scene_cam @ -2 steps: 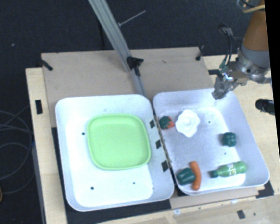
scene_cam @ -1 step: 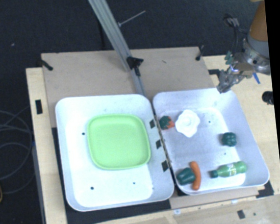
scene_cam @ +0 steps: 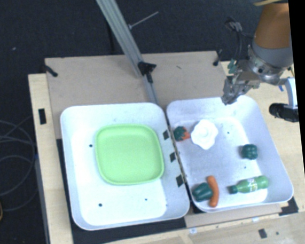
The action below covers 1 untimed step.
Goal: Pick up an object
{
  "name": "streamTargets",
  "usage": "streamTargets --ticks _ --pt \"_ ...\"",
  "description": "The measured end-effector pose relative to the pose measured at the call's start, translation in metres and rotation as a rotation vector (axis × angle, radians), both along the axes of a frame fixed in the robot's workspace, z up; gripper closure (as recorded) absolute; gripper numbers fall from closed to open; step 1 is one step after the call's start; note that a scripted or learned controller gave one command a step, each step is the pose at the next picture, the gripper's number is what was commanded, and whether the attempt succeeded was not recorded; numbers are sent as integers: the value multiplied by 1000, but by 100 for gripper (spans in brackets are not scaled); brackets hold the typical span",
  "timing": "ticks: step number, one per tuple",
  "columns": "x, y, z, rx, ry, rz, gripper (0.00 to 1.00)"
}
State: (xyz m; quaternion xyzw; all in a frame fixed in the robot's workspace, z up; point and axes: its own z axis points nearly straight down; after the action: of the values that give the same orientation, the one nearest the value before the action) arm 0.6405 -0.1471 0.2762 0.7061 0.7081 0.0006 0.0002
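The right bin (scene_cam: 259, 115) holds several small objects. A white ruffled piece (scene_cam: 204, 133) lies near its middle, with a small green and orange toy (scene_cam: 180, 134) at its left wall. A dark green lump (scene_cam: 248, 151) sits toward the right side. Along the front lie an orange sausage-shaped toy (scene_cam: 213, 189), a dark green piece (scene_cam: 201, 191) beside it, and a green bottle (scene_cam: 250, 185) on its side. My gripper (scene_cam: 229, 98) hangs over the bin's back edge, above and right of the white piece, with nothing visibly between its fingers.
The left bin (scene_cam: 75, 153) carries a light green square plate (scene_cam: 128, 153). A grey metal pole (scene_cam: 124, 35) slants in from the top and ends at the divider between the bins. A dark gap runs along the bench's left side.
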Motion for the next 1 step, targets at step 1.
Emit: streamTargets --ticks 1 --pt "-13 57 1 0 0 1 100"
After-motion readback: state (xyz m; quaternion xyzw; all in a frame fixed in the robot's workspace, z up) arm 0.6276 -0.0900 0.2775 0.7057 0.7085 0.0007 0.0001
